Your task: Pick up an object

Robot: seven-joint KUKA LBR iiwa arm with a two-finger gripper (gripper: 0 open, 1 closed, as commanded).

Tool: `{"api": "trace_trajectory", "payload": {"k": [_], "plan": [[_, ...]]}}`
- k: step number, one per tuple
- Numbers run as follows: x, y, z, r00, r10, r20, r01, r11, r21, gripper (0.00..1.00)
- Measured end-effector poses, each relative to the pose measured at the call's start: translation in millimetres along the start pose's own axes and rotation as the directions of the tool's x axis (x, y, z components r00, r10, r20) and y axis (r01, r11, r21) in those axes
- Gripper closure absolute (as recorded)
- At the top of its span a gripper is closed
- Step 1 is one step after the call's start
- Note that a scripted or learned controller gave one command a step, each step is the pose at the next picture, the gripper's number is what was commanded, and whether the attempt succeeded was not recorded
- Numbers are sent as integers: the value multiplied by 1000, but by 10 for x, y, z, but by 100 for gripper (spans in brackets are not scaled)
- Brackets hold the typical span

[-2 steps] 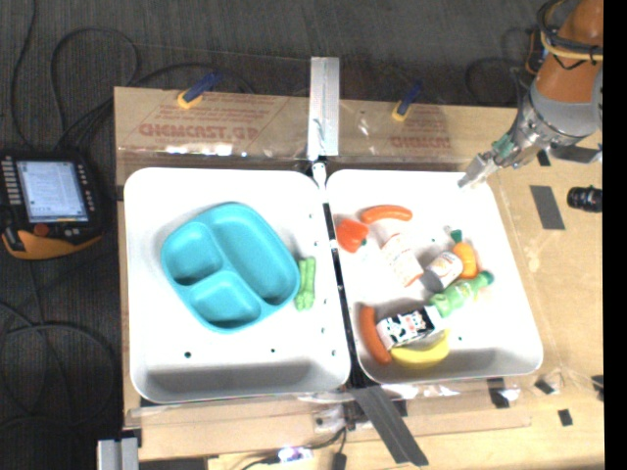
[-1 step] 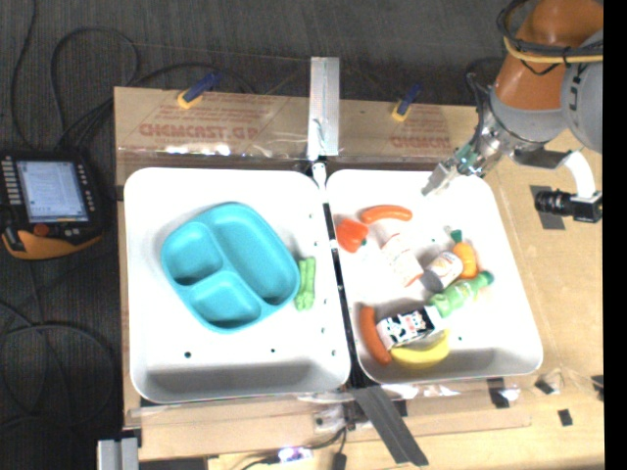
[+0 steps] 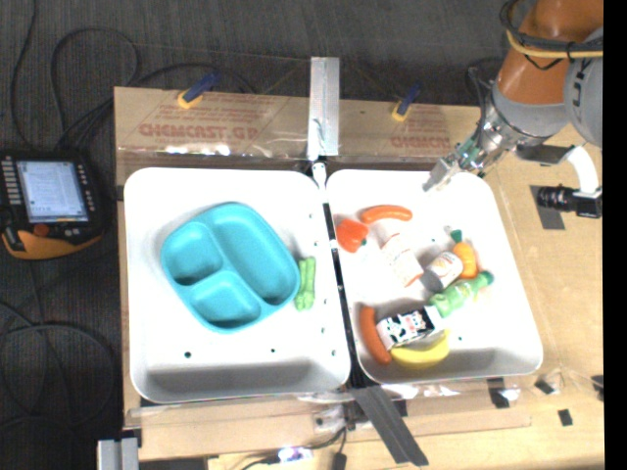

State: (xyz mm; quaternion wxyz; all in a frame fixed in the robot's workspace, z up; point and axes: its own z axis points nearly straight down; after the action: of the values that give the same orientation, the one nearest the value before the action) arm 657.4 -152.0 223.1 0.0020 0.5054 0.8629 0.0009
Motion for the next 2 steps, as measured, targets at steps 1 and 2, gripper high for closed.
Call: {"api": "trace_trajectory", "payload": {"k": [1,2], "plan": [[-40,114,-5,984,-178,1,178,984,3,100],[-548,-341,-627,995,104,2,-104,995,3,100]]}}
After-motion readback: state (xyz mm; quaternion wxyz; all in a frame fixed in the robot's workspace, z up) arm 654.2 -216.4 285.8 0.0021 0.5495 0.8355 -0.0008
